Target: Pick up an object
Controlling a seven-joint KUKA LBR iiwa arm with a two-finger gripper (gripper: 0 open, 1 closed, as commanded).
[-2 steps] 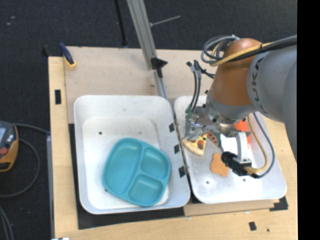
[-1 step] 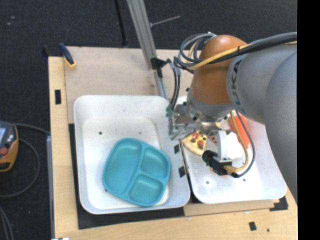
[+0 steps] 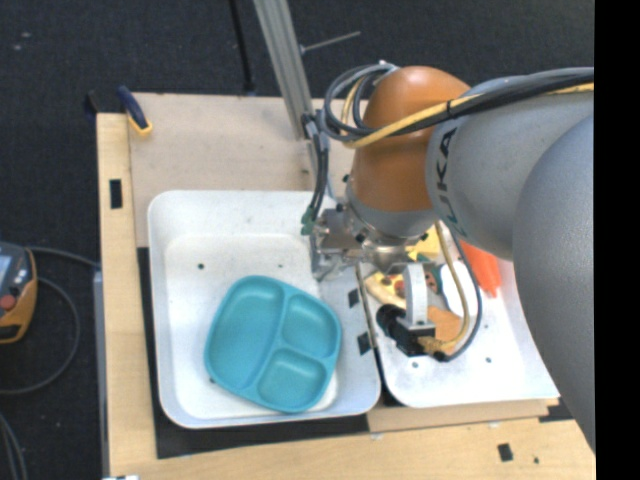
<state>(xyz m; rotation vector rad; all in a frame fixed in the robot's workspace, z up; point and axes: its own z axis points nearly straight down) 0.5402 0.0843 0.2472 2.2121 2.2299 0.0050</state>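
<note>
Though lettering (image 3: 443, 183) on the arm (image 3: 540, 148) is unreadable, the left bin (image 3: 180, 258) holds a teal divided plate (image 3: 275, 343), the right bin (image 3: 500, 368) an orange object (image 3: 483, 268). The gripper (image 3: 328, 256) hangs over their shared edge; whether spread or pressed together cannot be told.

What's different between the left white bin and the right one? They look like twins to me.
The left bin holds one large teal divided plate; the right bin holds several smaller things, among them an orange piece. The left bin lies mostly in open view, while the arm hangs over much of the right bin. Both are white, shallow and set side by side.
</note>
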